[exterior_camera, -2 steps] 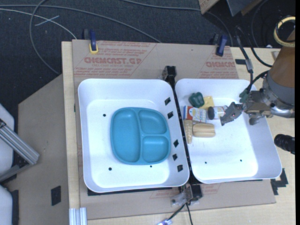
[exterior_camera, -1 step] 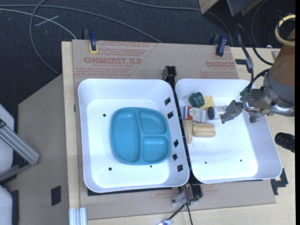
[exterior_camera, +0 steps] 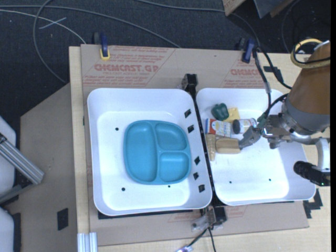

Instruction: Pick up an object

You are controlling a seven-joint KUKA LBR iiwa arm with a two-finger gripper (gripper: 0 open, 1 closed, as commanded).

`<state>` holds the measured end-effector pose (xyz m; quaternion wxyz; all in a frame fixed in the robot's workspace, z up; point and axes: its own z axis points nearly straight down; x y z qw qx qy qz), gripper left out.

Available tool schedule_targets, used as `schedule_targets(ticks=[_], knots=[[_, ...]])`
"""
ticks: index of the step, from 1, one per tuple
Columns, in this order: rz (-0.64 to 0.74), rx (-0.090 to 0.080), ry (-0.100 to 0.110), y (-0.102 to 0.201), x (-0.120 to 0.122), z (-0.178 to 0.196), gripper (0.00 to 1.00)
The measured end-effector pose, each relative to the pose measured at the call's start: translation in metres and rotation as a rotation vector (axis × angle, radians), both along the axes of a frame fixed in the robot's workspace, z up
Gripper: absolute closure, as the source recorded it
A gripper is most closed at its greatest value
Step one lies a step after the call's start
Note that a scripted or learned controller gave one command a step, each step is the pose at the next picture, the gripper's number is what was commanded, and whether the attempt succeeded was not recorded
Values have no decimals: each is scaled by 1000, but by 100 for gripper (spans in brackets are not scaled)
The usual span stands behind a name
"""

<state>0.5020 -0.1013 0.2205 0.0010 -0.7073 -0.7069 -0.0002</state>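
On my feed the board [exterior_camera: 131, 62] under the bins carries red print: "CHEMCAST GP", large, on the strip far off beyond the gripper [exterior_camera: 247, 139] to its left, with smaller red lines above and below that I cannot read. A second red "CHEMCAST" mark [exterior_camera: 242, 70], partly cut off, sits on the same board just above the gripper. The carton [exterior_camera: 215, 127] beside the gripper bears red-and-white print too small to read.

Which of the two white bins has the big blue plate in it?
The left bin holds the blue divided plate, lying flat in its middle. The right bin holds a cluster of small items instead, with the gripper reaching among them.
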Motion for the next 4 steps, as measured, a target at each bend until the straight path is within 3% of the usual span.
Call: schedule_targets(ticks=[2, 3, 4], knots=[[0, 1, 1, 9, -3, -112, 0], [-1, 1, 0, 9, -3, -101, 100], [1, -1, -1, 8, -4, -62, 100]])
